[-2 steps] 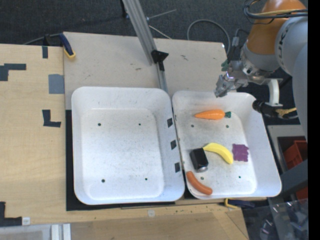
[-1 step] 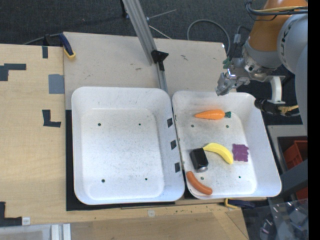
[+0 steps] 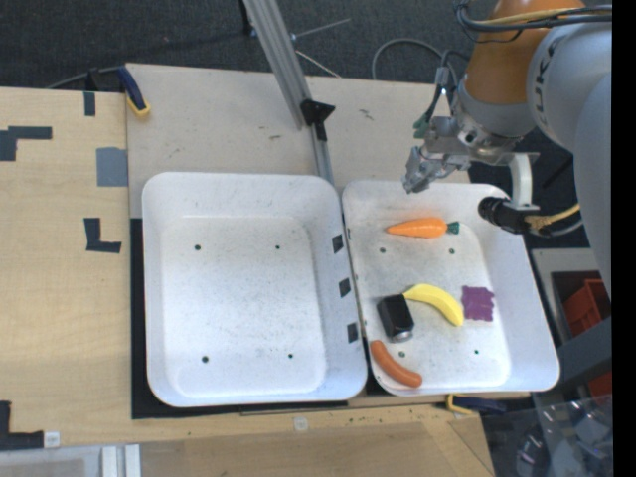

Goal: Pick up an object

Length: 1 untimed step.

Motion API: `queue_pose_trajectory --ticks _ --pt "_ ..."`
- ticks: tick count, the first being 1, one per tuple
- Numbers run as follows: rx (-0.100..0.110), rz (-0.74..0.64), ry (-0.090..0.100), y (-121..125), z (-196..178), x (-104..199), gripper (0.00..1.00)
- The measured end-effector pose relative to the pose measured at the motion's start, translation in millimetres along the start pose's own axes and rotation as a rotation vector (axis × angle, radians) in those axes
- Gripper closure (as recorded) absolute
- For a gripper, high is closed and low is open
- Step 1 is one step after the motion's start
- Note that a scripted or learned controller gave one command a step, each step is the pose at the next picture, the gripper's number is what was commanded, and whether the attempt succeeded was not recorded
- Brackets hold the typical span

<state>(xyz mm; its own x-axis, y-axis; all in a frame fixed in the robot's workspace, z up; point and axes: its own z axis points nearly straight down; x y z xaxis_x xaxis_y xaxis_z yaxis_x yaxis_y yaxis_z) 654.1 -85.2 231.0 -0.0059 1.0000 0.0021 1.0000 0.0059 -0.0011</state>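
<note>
Nearest the camera: a toy sausage [image 3: 396, 364], reddish-orange, lying against the near rim of the right bin [image 3: 517, 296]. All places below are given relative to that bin.

Contents of the right bin:
- Black block [image 3: 396, 316], just beyond the sausage, near the bin's left wall.
- Toy banana [image 3: 436, 301], yellow, mid-bin, its left end touching or just beside the black block.
- Purple piece [image 3: 478, 303], just right of the banana, apparently touching its end.
- Toy carrot [image 3: 421, 229], orange with a green stub at its right end, lying crosswise in the far half, well apart from the other items.

Gripper [image 3: 417, 181]: over the bin's far rim, just beyond the carrot and not touching it. Nothing seen between the fingers; how far apart they stand cannot be told at this angle. Grey arm [image 3: 556, 58] with orange band enters from the bin's far right.

Left bin [image 3: 159, 266] sits edge to edge with the right bin's left wall, both on the light wooden surface [image 3: 60, 296].
</note>
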Motion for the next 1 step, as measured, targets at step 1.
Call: queue_pose_trajectory --ticks 1 --pt "0.000 -0.001 0.001 -17.2 -9.1 55.3 1.00"
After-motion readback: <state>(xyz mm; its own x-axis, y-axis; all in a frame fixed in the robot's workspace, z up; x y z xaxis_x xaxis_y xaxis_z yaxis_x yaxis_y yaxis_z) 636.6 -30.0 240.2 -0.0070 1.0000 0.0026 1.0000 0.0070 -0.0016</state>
